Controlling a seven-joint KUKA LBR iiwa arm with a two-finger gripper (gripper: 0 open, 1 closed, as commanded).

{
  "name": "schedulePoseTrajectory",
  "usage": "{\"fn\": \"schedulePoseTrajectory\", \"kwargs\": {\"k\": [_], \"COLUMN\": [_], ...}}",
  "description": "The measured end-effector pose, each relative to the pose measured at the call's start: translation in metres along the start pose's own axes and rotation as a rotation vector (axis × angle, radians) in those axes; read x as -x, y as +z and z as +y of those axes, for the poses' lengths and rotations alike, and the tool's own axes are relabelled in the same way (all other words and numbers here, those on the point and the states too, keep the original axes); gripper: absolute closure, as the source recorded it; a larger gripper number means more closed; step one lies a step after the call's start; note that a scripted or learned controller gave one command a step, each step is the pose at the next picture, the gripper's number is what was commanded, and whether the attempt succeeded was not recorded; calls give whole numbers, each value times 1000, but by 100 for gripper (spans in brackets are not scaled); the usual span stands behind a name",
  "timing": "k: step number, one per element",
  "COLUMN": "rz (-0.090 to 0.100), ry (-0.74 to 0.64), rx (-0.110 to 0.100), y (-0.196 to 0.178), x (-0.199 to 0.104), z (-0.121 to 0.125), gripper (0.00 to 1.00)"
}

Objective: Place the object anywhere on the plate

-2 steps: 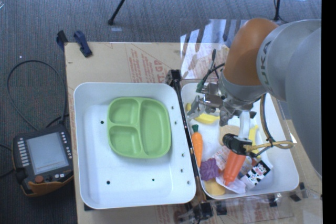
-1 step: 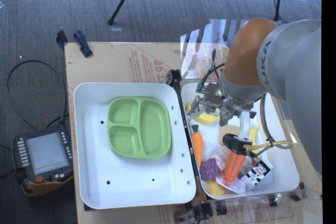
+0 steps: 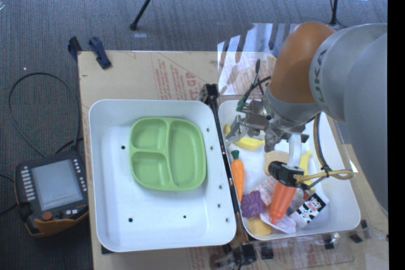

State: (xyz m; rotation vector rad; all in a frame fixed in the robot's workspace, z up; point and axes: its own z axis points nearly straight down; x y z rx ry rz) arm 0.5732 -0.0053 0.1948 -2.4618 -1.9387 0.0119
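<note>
A light green divided plate lies in the left white bin, toward its far side. My gripper hangs low over the far left part of the right bin, under the grey wrist with its orange band. Just below it lies a yellow toy, partly covered by the gripper. I cannot see anything held. An orange carrot lies along the right bin's left wall, just in front of the gripper.
The right bin also holds purple grapes, an orange bottle with a black cap, a small black-and-white carton and other yellow pieces. A black divider runs between the bins. A teach pendant lies on the floor at left.
</note>
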Motion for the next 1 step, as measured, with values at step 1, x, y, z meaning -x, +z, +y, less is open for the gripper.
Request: {"fn": "schedulePoseTrajectory", "kwargs": {"k": [1], "rz": [0], "ry": [0], "rx": [0], "y": [0], "x": [0], "z": [0], "gripper": [0]}}
